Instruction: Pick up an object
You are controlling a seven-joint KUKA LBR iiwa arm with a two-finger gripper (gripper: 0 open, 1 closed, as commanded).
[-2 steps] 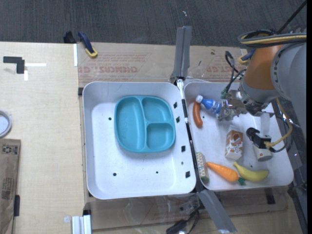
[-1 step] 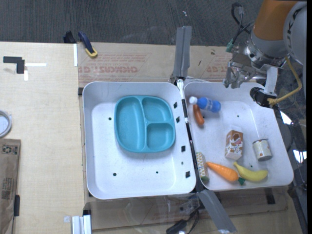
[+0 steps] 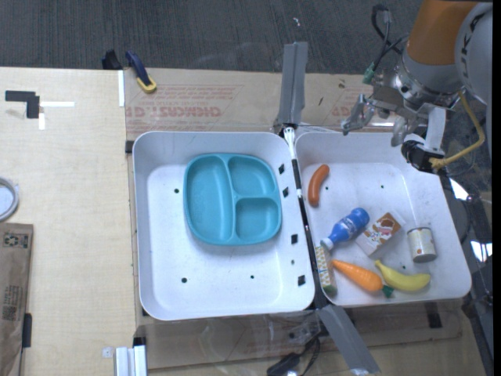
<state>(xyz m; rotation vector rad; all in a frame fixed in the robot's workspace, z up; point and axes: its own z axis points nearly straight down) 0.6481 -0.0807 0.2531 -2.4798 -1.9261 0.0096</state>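
Hovering at the upper right of the frame, my gripper (image 3: 374, 116) sits above the back rim of the right bin (image 3: 438, 210), and whether it is spread or pinched I cannot tell from here. Nothing is in my grasp that I can see. Below me in that bin lie a sausage (image 3: 316, 185) near its upper left, a blue bottle (image 3: 345, 229) at the middle, a small carton (image 3: 379, 234) just beside it, a tin can (image 3: 421, 244), a carrot (image 3: 358, 275) and a banana (image 3: 403, 277) along the lower edge. At frame centre, the left bin (image 3: 156, 272) holds a blue divided plate (image 3: 232, 199).
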